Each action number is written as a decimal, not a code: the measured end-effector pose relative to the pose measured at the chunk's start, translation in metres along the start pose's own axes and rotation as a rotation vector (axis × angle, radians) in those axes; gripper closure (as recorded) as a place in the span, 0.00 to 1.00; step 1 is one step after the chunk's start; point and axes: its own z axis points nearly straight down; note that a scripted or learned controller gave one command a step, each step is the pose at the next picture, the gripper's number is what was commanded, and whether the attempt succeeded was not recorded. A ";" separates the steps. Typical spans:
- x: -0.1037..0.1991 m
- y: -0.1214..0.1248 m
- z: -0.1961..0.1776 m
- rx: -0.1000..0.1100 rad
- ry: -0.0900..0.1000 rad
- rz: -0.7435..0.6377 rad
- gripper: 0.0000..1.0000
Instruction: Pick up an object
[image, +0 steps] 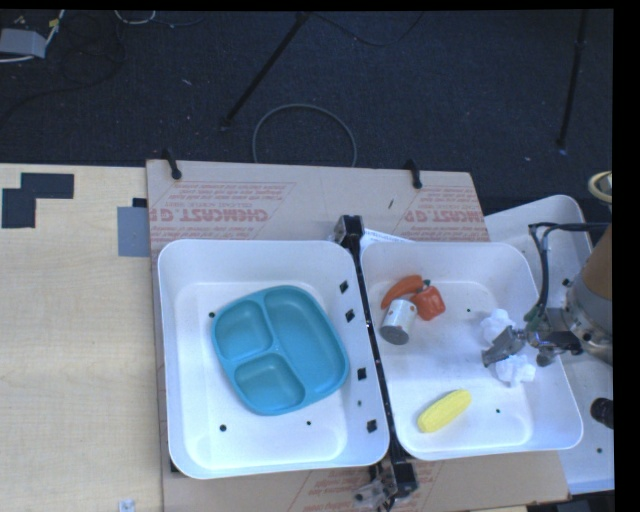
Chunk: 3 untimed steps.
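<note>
Gripper (503, 347) low at the right bin's (545, 432) right side.
It sits against crumpled white paper (497, 324); finger state cannot be told.

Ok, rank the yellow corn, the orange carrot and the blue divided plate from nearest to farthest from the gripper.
1. Yellow corn, right bin, front, left of the gripper.
2. Orange carrot, right bin, back left.
3. Blue divided plate, left bin.
</note>
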 end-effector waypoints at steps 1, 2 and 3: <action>0.000 0.003 -0.006 -0.013 -0.003 -0.003 0.00; 0.010 0.007 0.044 -0.007 0.000 -0.004 0.00; 0.012 0.012 0.064 -0.024 0.000 -0.008 0.00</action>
